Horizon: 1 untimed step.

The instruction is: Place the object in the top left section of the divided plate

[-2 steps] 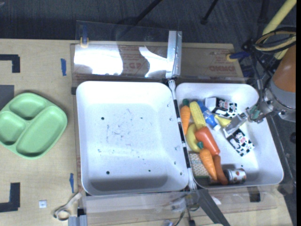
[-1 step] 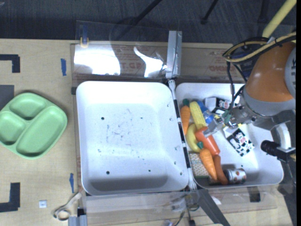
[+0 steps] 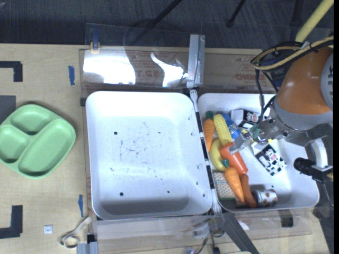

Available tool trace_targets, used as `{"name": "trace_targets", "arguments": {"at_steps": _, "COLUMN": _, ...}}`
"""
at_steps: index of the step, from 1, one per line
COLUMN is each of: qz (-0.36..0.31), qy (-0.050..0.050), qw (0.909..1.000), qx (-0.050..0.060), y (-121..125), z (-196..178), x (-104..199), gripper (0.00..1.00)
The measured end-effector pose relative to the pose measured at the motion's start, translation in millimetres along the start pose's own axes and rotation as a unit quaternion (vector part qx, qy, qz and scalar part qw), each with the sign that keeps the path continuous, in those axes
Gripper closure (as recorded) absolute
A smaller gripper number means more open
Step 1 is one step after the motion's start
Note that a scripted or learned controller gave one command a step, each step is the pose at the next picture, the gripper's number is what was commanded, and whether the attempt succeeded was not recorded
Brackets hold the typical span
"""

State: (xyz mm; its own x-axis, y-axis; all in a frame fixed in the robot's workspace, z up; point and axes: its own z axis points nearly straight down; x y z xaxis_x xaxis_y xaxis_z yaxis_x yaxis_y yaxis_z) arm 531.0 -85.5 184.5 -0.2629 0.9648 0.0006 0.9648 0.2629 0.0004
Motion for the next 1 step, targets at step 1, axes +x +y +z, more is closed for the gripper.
{"name": "trace_targets", "arguments": {"at_steps": 1, "qz": 0.145, "qy": 0.0, "qw": 0.9894, "qx": 0.0, "y": 80.2, "z": 0.0, "x": 47.5, "gripper": 0.0}}
